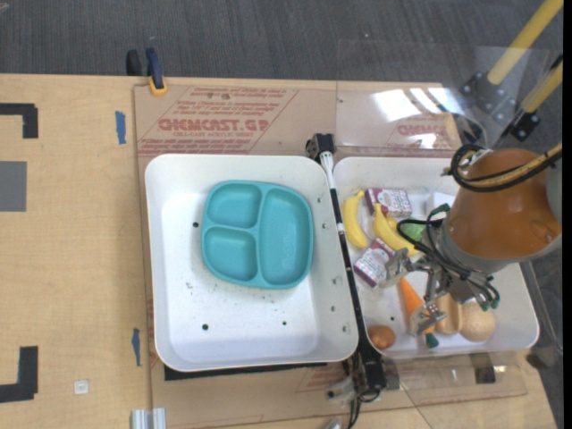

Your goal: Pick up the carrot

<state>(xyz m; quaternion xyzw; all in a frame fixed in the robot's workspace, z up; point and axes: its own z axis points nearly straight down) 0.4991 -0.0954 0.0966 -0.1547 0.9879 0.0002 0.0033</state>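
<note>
- Carrot (411, 297) lies near the right bin's (523, 333) front edge, just beside the gripper (429, 318)
- Jaw opening cannot be made out
- Red "CHEMCAST GP" print reads upside down on the board (223, 119) behind the left bin (174, 266)
- Wooden bench (67, 266), dark floor beyond

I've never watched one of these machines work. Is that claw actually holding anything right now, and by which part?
It cannot be told. The gripper sits low in the right bin, right at the carrot, but the view doesn't show the carrot between its fingers.
</note>
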